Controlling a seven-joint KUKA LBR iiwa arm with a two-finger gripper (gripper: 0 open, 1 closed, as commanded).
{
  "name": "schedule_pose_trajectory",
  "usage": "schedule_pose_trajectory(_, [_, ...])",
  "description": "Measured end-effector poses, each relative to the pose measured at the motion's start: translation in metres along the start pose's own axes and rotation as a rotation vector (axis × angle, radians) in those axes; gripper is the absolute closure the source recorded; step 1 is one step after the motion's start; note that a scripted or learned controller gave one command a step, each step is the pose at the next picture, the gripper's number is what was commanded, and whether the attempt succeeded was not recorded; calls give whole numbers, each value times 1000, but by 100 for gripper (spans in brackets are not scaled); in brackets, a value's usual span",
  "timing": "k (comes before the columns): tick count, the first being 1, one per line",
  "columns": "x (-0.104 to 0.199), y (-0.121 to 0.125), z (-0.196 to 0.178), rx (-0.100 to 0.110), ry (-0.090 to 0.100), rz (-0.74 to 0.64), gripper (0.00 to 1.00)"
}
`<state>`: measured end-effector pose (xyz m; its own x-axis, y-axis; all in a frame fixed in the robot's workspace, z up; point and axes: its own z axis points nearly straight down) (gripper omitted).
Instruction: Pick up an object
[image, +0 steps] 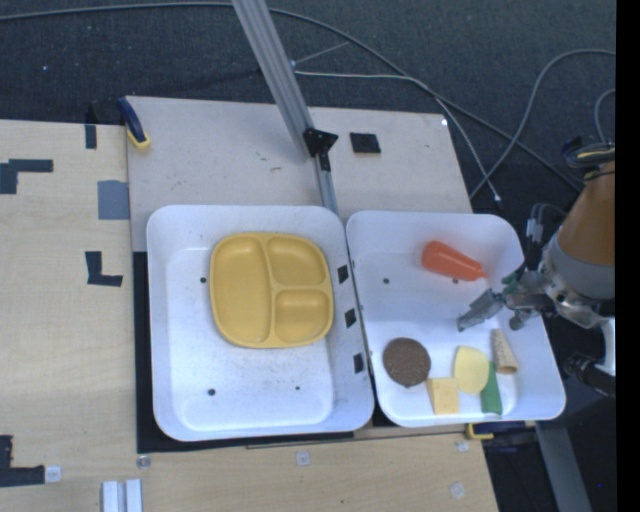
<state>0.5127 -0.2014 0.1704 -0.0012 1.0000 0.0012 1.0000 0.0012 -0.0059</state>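
The right bin holds an orange carrot near its back, a brown round patty, a yellow cheese wedge, a pale yellow piece, a green piece and a tan cone along its front right. My gripper hangs over the right side of this bin, just behind the tan cone and right of the patty. Its fingers point left and stand open, with nothing between them.
The left bin carries a yellow divided plate. A metal pole slants in from the top to the gap between the bins. Cables trail over the dark floor behind the bench.
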Motion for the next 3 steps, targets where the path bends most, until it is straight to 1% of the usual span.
schedule_pose_trajectory(1, [1, 0, 65, 2, 1, 1, 0])
schedule_pose_trajectory(2, [1, 1, 83, -7, -2, 1, 0])
schedule_pose_trajectory(3, [1, 3, 72, -12, -4, 0, 100])
